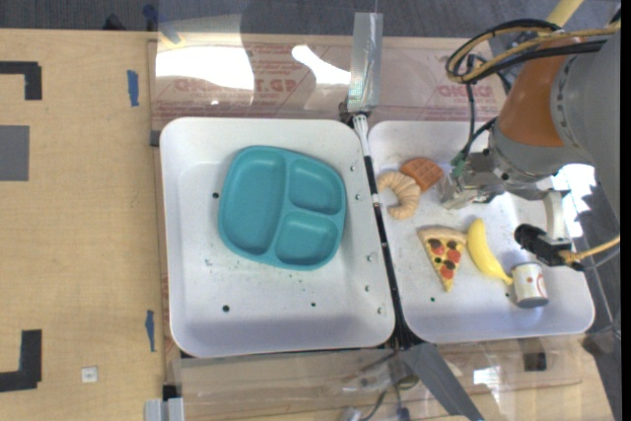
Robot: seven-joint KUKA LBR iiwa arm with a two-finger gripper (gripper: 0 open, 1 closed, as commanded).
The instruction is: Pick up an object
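From my remote seat I see two shallow white bins side by side on a wooden bench. The left bin [187,311] holds a teal divided plate [282,206] with three compartments, lying flat near the bin's middle.

The right bin [493,318] holds the small things. A croissant [401,193] sits near the bin's left wall, curved like a C whose ends point toward the left wall. Just behind it, touching or nearly so, is a reddish-brown rounded piece [424,173]; I cannot tell what it is. Nearer the front lies a pizza slice [443,254], its long axis running from the crust at the upper left to the tip at the lower right. Just to its right is a banana [485,250], its long axis roughly parallel to the slice, slanting down toward the right. Beside the banana's lower end is a small white can [530,285] with a red label, lying on its side.

The grey arm with its orange band reaches in from the right. The gripper [465,184] hangs low over the back of the right bin, just right of the croissant and the reddish piece, above the banana. I cannot tell whether it is spread or closed, and nothing is visibly held.
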